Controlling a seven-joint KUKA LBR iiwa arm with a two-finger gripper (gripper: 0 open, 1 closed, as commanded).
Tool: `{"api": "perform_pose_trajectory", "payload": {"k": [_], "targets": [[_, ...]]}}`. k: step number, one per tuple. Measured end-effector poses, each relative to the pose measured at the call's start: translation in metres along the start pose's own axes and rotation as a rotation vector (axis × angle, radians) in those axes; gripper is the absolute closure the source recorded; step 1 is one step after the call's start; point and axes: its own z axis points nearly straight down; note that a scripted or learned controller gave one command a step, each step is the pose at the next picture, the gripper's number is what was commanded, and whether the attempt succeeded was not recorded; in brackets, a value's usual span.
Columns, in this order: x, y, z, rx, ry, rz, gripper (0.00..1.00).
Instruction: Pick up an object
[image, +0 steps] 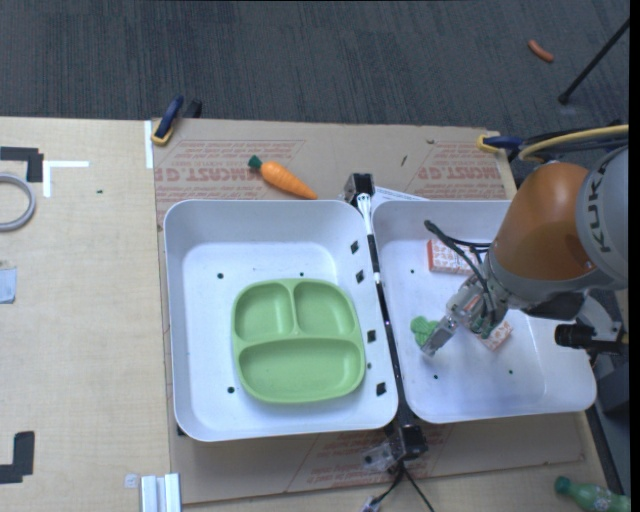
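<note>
My gripper (438, 338) is low inside the right bin (520, 395), near its left side, reaching down from the orange-banded wrist. A small green object (422, 326) lies on the bin floor just left of the gripper tip, touching or nearly touching it. A red and white box (446, 257) rests behind it, partly hidden by the cables. A small pale pink item (497, 336) sits under the wrist on the right.
The left bin (190, 300) holds a green divided plate (298, 340). A toy carrot (284, 177) lies on the cardboard behind the bins. The divider (378, 310) between the bins runs close to the gripper's left.
</note>
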Motion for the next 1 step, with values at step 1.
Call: {"api": "perform_pose_trajectory", "payload": {"k": [1], "targets": [[-0.0012,0.0007,-0.01,-0.002,-0.003,0.003,1.0]]}}
